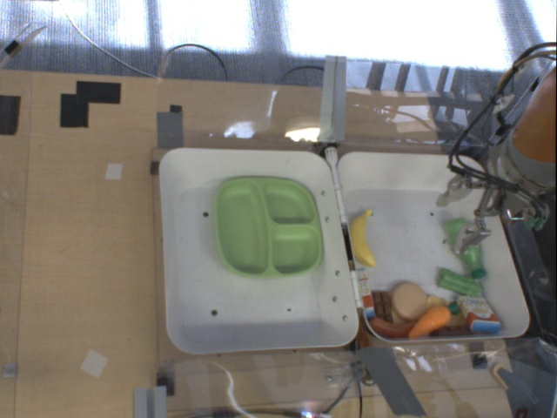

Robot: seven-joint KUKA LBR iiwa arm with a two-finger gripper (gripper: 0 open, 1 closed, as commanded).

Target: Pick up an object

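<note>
Pincer [474, 233] hangs low over the right bin [392, 181], fingers touching a green piece [471, 258]; grip unclear.

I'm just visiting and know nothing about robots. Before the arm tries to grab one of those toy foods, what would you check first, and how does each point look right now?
1. Gripper over the right bin: ok, near its right side.
2. Target nearby: ok, green pieces lie right by the fingertips.
3. Something already held: cannot tell, the fingers overlap a green piece.
4. Room around the target: ok, the banana is well to the left.
5. Crowding at the near edge: not ok, carrot, sausage and small box are packed together.
6. Green plate in the left bin: ok, apart from the arm.
</note>
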